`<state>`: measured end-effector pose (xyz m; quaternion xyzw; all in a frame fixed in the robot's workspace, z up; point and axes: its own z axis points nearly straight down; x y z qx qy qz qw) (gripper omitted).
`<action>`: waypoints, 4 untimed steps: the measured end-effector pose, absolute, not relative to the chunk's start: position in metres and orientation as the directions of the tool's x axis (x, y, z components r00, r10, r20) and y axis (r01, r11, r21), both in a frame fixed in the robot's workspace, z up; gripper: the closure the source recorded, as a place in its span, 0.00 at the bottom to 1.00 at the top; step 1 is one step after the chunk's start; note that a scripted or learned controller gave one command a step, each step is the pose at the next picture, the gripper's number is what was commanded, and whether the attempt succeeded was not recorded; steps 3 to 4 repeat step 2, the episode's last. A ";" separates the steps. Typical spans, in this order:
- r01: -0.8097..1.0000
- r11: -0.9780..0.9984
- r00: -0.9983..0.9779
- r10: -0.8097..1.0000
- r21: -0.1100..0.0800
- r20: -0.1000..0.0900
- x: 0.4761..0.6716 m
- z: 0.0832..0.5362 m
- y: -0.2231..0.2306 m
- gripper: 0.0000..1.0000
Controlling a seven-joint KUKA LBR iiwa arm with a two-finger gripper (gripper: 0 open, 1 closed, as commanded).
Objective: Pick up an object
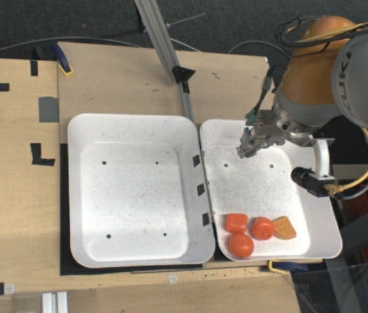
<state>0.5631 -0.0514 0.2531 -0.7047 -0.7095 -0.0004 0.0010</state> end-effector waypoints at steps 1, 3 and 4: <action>1.000 0.006 -0.006 1.000 -0.004 0.002 0.554 0.237 0.000 1.00; 1.000 0.006 -0.006 1.000 -0.004 0.001 0.551 0.225 0.049 1.00; 1.000 0.006 -0.006 1.000 -0.004 0.001 0.551 0.225 0.049 1.00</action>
